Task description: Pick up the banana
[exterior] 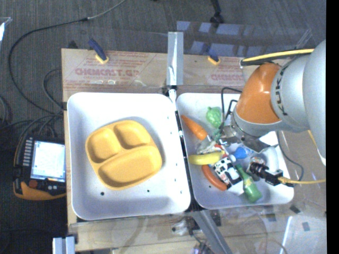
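We see the banana (pixel 204 159) lying in the right bin (pixel 275 197) at centre-right, beside a carrot (pixel 193 126); the gripper (pixel 225 142) hangs just above it, its state untellable. The bins sit on a board (pixel 114 73) printed "CHEMCAST", over dark carpet (pixel 53 9) with cables.

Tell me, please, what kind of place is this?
Probably a robotics lab: a robot arm reaches over two white bins of toy food on a bench, with cables on the carpet.

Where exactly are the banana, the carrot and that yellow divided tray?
banana (pixel 204 159): camera view, right bin, on the middle of its yellow body.
carrot (pixel 193 126): camera view, right bin, on its orange middle.
yellow divided tray (pixel 125 153): camera view, left bin, on the ridge between its compartments.
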`<state>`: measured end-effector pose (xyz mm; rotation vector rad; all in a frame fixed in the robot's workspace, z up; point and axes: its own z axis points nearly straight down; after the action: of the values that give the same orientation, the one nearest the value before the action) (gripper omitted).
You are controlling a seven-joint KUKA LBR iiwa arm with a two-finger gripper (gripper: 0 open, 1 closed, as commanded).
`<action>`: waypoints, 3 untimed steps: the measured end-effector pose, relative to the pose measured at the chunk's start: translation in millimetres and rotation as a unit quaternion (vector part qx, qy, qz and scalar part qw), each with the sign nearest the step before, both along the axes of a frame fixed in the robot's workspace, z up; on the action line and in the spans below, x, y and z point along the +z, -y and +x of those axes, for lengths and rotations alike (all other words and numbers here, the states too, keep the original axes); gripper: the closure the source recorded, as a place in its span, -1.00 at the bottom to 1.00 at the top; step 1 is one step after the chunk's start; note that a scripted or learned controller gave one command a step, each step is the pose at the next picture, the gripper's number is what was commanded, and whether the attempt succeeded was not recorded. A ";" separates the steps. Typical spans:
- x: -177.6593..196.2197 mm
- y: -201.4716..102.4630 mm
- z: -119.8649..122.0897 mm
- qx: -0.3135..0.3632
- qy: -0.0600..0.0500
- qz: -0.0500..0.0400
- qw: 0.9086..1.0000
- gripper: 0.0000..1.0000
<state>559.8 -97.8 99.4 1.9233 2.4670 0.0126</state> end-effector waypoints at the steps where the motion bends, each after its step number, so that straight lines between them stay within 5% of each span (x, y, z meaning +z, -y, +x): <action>1: 0.0 0.0 0.0 0.000 0.000 0.000 1.000 -1.00; 2: -7.8 2.2 -60.0 -0.106 0.003 0.001 0.994 -1.00; 3: 1.4 1.8 -59.7 -0.106 0.002 0.003 0.994 1.00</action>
<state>500.0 -99.6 100.8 2.1739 2.2477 0.0209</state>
